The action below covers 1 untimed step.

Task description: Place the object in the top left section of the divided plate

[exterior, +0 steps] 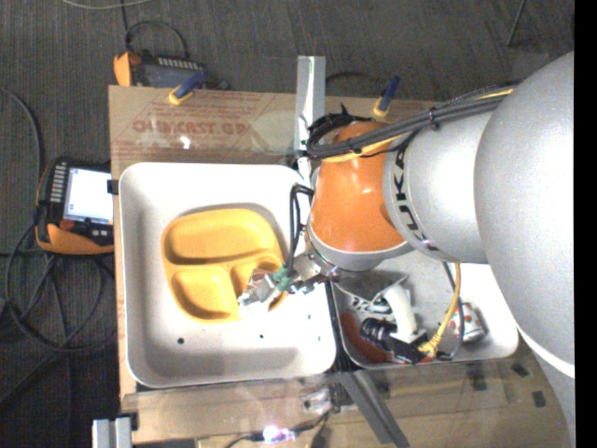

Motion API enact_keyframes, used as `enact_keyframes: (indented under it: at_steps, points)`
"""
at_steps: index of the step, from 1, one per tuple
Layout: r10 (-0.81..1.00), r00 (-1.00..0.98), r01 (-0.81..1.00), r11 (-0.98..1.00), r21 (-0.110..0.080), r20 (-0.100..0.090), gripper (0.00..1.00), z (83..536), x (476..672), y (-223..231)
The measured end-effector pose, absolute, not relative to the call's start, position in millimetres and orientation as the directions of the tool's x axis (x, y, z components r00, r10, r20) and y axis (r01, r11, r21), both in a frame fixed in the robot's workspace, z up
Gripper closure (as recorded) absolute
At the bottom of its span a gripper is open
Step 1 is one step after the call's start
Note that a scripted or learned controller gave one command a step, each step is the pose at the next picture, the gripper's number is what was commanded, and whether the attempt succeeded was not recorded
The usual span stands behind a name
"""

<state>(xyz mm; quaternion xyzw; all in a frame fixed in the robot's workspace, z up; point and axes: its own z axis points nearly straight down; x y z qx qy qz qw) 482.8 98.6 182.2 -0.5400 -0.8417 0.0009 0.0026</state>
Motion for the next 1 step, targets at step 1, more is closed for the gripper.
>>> enact_keyframes:
  at_steps: [1]
  points:
    - [0.844, -0.537, 0.844, 0.537, 0.000, -0.004, 0.00, 319.7, 511.7, 29.7]
